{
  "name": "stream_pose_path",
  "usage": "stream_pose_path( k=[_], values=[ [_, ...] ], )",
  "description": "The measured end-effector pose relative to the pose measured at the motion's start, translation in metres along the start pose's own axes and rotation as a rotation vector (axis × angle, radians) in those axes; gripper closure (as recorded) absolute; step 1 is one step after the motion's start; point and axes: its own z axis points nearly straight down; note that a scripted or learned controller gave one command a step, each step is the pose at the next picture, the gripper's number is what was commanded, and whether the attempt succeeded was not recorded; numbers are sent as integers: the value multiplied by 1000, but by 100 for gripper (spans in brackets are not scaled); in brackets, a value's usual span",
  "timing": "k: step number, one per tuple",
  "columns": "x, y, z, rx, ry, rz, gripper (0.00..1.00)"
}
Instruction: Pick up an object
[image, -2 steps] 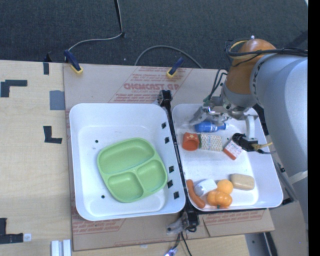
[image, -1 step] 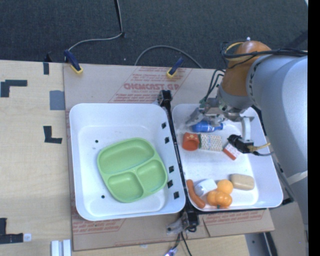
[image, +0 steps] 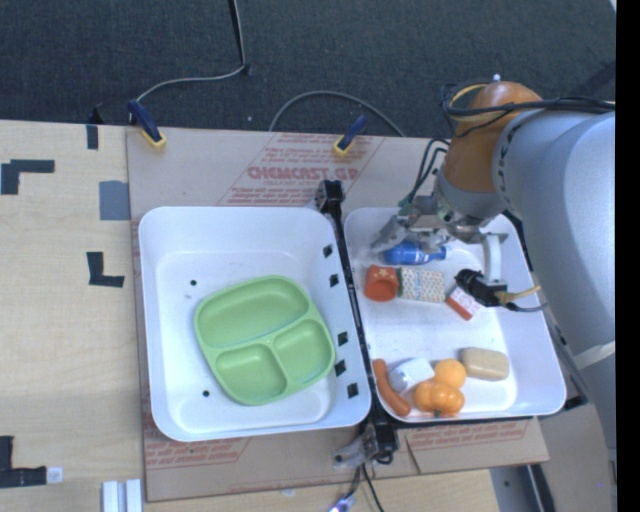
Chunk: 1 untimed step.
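The gripper (image: 415, 232) hangs low in the far part of the right bin (image: 530, 400), just above a blue item (image: 412, 254) that lies right under its tip. Whether the fingers are spread or pressed together I cannot tell; grey metal and cables blur into one shape there, and nothing is clearly pinched.

Just past the blue item, nearer the camera, sit an orange cup (image: 381, 283) and a speckled packet (image: 423, 286), both touching or nearly so. A red-and-white piece (image: 460, 303) lies to the arm side. Farther off, toward the near wall, are a carrot (image: 390, 388), a white block (image: 410, 374), oranges (image: 443, 390) and a tan bar (image: 485, 363). The green tray (image: 265, 338) rests in the left bin (image: 160, 240), well apart.

Risks, as I judge them: the blue item looks rounded and could roll or squirt out as the fingers close; the crowding may make the tool catch the cup or packet instead, or nudge them aside. The far wall is close, so a finger might strike it.

The wrist hides part of the blue item, so its full shape is unclear
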Motion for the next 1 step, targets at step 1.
stream_pose_path(
  k=[1],
  values=[
    [1, -1, 1, -1, -1, 0, 0]
  ],
)
